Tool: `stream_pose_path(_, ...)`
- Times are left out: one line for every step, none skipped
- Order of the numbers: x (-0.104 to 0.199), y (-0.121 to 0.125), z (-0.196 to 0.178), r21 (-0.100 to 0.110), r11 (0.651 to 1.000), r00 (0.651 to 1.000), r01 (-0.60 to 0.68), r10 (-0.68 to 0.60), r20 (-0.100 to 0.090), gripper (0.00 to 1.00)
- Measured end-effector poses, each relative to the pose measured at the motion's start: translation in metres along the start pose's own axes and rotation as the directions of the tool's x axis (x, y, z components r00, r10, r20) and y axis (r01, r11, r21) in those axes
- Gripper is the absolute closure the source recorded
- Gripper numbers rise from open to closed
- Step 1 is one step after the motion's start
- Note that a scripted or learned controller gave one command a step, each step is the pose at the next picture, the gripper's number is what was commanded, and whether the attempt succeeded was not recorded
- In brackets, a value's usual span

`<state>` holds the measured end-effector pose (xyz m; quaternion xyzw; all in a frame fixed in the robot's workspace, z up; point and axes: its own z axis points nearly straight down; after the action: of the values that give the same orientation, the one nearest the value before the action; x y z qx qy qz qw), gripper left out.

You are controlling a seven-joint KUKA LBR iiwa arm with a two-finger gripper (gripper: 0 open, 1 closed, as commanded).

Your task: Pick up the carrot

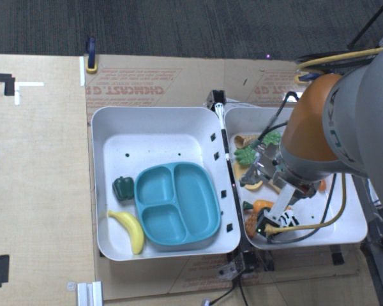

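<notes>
The orange carrot lies in the right bin, near its front left corner, with a small green tuft at its left end. My gripper hangs over the left side of that bin, just behind the carrot and apart from it. A tan, crust-like piece sits right under the gripper. The grey arm with its orange band covers much of the bin's middle and right.
A green leafy vegetable lies behind the gripper by the bin's left wall. Another orange-brown item sits in front of the carrot. The left bin holds a blue divided plate, a green pepper and a banana.
</notes>
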<state>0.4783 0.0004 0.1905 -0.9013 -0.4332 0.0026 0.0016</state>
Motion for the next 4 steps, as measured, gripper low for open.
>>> stream_pose_path(-0.003,0.002,0.0,-0.001,0.966,0.966,0.257,-0.257,0.0,0.0)
stream_pose_path(-0.003,0.002,0.0,-0.001,0.966,0.966,0.258,-0.258,0.0,0.0)
stream_pose_path(-0.003,0.002,0.0,-0.001,0.966,0.966,0.258,-0.258,0.0,0.0)
stream_pose_path(-0.023,0.018,0.0,0.0,0.952,0.952,0.306,-0.306,0.001,0.0)
